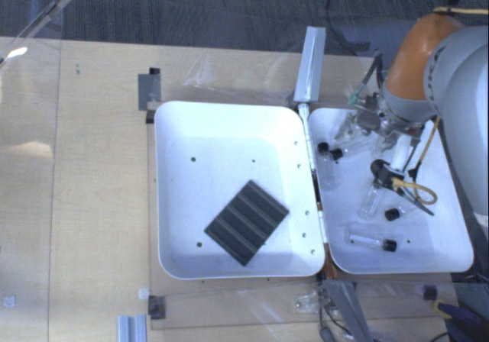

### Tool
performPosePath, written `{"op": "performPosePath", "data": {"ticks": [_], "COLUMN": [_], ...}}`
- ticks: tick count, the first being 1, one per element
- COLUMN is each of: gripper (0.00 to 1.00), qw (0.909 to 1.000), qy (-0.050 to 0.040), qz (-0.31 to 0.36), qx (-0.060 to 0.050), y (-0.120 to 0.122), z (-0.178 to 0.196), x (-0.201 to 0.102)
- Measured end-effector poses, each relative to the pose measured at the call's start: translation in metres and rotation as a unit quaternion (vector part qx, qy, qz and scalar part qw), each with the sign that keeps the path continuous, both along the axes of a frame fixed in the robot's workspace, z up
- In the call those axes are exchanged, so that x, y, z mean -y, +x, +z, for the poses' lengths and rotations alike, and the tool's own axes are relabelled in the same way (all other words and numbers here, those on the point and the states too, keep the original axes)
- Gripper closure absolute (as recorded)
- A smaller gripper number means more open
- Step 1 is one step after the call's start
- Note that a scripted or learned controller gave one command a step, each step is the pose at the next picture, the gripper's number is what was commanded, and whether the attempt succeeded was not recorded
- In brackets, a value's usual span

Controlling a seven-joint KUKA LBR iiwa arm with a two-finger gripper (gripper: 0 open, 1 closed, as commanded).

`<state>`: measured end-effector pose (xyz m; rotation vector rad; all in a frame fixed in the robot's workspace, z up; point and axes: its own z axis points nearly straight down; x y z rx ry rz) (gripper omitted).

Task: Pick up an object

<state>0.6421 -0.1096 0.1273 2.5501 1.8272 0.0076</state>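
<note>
Here the gripper (pixel 359 124) hangs over the far end of the right bin (pixel 451 256); whether it is apart or together cannot be told. Just beside it, toward the wall between the bins, lie two black caps (pixel 335 154). Nearer the camera than the gripper lies a clear tube (pixel 369 240). Well apart from the gripper, a dark ribbed pad (pixel 247 222) lies askew in the left bin (pixel 172 180) on the desk (pixel 84 180).
</note>
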Motion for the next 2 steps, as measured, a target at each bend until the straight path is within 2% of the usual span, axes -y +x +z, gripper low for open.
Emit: {"op": "performPosePath", "data": {"ticks": [1,2], "gripper": [0.0,1.0], "qw": [0.9998,0.9998], "qy": [0.0001,-0.0011], "qz": [-0.019,-0.018], "qx": [0.001,0.003], "y": [0.014,0.015], "z": [-0.039,-0.026], "x": [-0.02,-0.02]}}
